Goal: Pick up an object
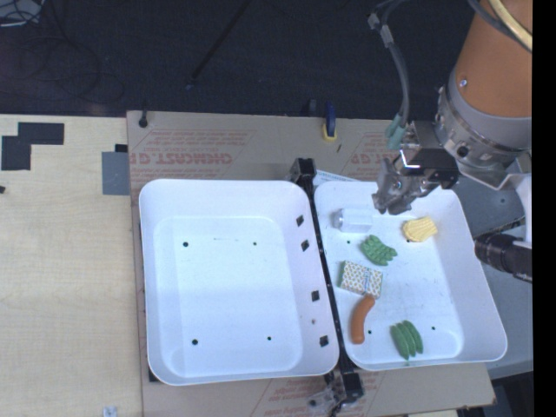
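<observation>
Camera view: I can't tell my gripper's (395,200) state; it hangs above the right bin's (473,320) clear cup (351,220), probably targeting it.

Two white bins (226,194) sit side by side. Two green leafy pieces (379,250), one yellow piece (420,229), one orange sausage (361,319), one patterned square packet (360,279), one small pale item (351,221).

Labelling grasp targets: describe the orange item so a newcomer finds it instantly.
Look in the right bin, the one holding all the small items. Near its lower left, just below the patterned square packet, lies the sausage. It is the bin's one long, thin orange piece; its neighbours are green or yellow.
</observation>
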